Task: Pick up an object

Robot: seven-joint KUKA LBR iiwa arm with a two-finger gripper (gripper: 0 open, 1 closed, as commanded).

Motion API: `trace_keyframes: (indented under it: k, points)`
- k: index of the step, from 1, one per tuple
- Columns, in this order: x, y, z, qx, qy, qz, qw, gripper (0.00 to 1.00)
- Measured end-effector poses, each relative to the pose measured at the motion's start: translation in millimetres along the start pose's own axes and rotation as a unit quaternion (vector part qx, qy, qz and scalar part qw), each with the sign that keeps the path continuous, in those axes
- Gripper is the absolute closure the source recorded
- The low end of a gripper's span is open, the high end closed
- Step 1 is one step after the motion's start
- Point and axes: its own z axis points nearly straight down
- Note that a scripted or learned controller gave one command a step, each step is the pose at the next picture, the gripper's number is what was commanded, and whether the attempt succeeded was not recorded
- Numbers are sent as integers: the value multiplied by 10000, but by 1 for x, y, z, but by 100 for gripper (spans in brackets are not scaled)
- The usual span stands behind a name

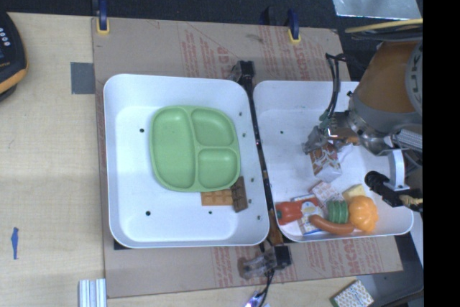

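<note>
While the fingers (325,139) sit low in the right bin (287,101), whether they grip is unclear; a snack packet (327,160) lies just below them.

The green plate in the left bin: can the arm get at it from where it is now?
Probably yes. The green plate lies uncovered in the left bin, with only brown blocks touching its near edge. The gripper is over the right bin, so it would have to cross the divide.

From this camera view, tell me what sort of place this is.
Probably a robotics lab test bench: two white bins, a cardboard sheet held by clamps, and toy food heaped for picking.
</note>
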Motion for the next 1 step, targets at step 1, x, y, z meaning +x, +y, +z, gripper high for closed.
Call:
trace_keyframes:
  k: [1]
  points:
    - [72,25,-51,-5,9,1,10000,100]
